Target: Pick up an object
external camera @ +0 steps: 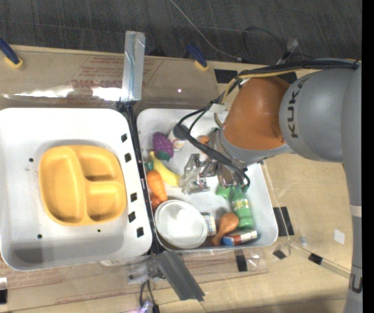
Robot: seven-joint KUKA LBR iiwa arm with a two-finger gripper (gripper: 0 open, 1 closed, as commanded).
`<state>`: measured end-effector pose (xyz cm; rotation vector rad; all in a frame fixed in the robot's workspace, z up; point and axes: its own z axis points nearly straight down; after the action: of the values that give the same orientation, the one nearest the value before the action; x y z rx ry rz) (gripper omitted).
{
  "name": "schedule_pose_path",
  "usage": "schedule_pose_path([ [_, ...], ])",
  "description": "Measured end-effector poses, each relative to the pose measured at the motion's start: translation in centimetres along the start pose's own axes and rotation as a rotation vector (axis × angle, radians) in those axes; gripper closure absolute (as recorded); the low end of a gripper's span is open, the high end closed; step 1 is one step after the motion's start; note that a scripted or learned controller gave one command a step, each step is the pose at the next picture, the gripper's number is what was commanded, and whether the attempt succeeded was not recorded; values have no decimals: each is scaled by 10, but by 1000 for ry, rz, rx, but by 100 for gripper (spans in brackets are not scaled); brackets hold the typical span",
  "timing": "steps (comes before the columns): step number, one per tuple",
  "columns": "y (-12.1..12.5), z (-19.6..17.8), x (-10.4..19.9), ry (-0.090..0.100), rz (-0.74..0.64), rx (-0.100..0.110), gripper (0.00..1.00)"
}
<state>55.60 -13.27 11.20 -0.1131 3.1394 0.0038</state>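
The tool [198, 173] is seen low in the right bin [265, 204], among the toy food, but whether it is released or clenched cannot be told. Around it are found a purple grape bunch [163, 145], a yellow banana [165, 173], a carrot [156, 184], a green bottle [241, 207] and a white bowl [180, 224]. A yellow divided tray [82, 182] is seen in the left bin [10, 149].
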Motion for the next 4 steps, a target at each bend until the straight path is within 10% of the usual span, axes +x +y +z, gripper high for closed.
schedule_pose_path([
  [1,-3,0,1,1,3,2,0],
  [4,-60,-5,-44,-5,86,4,0],
])
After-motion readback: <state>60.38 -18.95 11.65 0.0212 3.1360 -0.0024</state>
